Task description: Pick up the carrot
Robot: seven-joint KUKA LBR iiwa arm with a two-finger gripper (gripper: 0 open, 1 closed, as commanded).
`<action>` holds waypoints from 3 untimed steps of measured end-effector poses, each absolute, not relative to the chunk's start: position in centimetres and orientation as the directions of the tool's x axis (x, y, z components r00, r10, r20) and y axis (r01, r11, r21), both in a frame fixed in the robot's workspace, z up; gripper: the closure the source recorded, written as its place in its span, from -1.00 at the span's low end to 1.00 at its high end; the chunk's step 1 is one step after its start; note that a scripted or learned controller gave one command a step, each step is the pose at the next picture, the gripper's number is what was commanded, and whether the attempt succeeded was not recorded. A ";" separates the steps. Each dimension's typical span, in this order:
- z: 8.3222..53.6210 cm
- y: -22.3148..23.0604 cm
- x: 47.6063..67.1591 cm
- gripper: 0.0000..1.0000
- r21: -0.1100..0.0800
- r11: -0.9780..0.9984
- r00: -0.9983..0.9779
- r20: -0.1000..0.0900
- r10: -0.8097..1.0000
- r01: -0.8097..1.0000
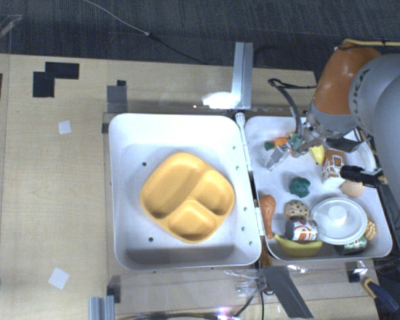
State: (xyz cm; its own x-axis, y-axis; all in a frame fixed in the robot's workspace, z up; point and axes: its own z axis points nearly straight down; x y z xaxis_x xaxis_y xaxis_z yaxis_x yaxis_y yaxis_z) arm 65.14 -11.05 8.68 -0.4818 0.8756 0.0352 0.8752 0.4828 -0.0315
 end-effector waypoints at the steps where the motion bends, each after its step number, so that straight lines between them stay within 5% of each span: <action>1: 8.4 -9.6 66.1 -1.00 -0.037 0.224 -0.224 0.016 0.974 0.974; 2: 8.5 -9.1 66.6 -1.00 -0.013 -0.053 0.053 0.004 0.999 0.999; 3: 9.5 -9.0 66.6 1.00 -0.018 -0.048 0.048 0.003 0.999 0.999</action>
